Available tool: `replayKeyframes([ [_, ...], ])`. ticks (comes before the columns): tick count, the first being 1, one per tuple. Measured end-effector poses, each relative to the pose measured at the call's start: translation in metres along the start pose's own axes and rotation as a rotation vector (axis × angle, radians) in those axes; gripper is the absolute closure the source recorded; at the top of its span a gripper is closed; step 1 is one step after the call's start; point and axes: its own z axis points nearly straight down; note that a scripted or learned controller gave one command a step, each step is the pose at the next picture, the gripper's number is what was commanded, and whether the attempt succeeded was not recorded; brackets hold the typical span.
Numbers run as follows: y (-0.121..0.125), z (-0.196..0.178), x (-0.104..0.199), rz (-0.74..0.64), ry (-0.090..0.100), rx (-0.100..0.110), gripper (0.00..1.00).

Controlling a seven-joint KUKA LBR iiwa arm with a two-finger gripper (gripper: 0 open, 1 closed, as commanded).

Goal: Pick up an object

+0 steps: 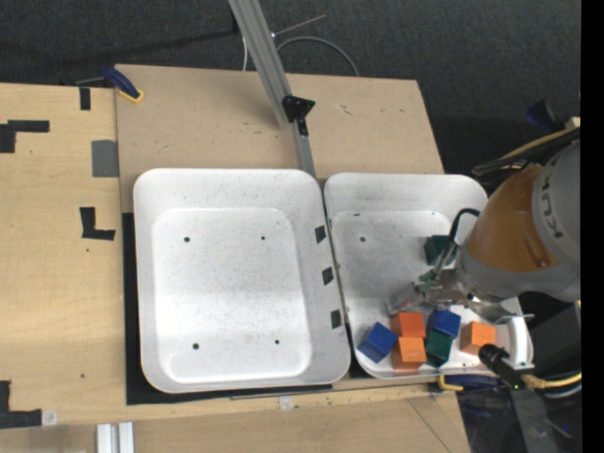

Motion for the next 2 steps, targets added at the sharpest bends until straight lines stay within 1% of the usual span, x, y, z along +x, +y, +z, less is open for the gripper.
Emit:
replayKeyframes([
  [1,0.0,-0.01,0.001,-0.001,0.002,0.001,1.0],
  [2,0.0,-0.071,-0.004,0.0,-0.001,-0.007,1.0],
])
